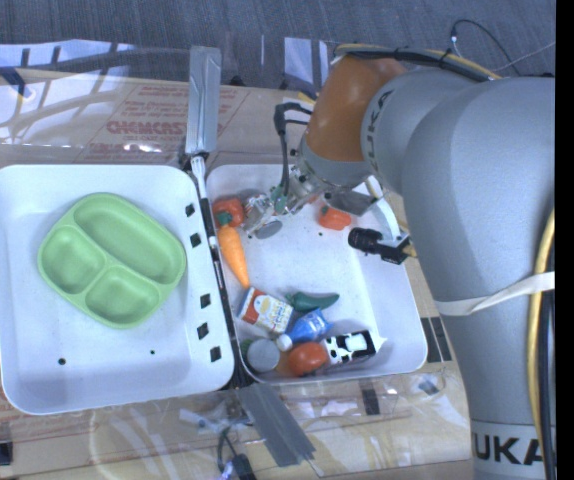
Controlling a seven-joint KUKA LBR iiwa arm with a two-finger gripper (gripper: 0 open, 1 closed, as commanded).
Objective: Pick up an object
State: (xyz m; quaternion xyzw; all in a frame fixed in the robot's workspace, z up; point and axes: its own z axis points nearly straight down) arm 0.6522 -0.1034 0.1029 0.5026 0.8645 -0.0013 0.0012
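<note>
The gripper (pixel 267 208) hangs low over the far end of the right bin (pixel 392 298), close to the divider between the two bins. Its small metal tip blurs against the white floor, so whether it is released or clenched on anything cannot be told.

Using the gripper as the landmark: the carrot (pixel 233 253) lies just beside it, a little toward the left bin and nearer the camera. Its long axis runs roughly along the divider, thick end toward the gripper and tip pointing to the near side. A small red-orange piece (pixel 229 211) sits right beside the gripper on the divider side, and another orange piece (pixel 334 219) lies on its other side, under the arm's wrist. Farther toward the near wall, well apart from the gripper, a cluster is packed together: a small carton (pixel 265 311), a blue bottle (pixel 308 326), a red ball-like toy (pixel 307 357) and a black-and-white cow toy (pixel 349 346).

The carrot looks the nearest clean target, with bare bin floor on one side but the divider crowding the other. In the left bin (pixel 12 368) rests a green sectioned plate (pixel 112 258).
</note>
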